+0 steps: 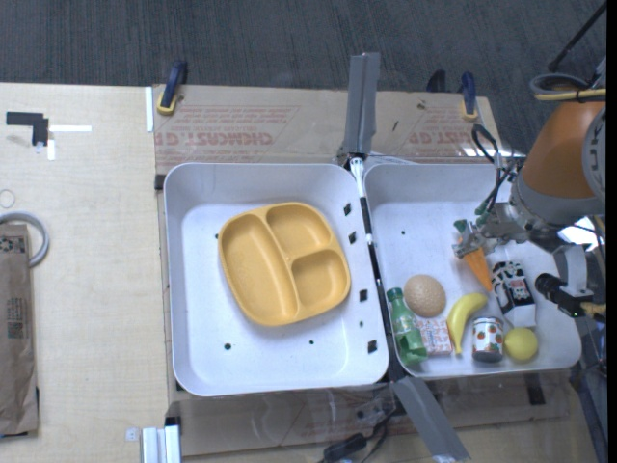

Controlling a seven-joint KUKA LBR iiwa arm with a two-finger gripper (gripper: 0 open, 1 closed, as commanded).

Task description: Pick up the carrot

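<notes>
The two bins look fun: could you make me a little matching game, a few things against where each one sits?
Things:
1. plate
2. carrot
3. lemon
4. green bottle

Places:
A. right bin, near right corner
B. middle of the left bin
C. right bin, by the gripper
D. right bin, against its left wall

Pairs: 1-B, 2-C, 3-A, 4-D

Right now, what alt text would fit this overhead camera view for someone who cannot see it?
A robot arm's gripper sits at an orange carrot in the right bin, among a banana and lemon. The left bin holds a yellow divided plate.
</notes>
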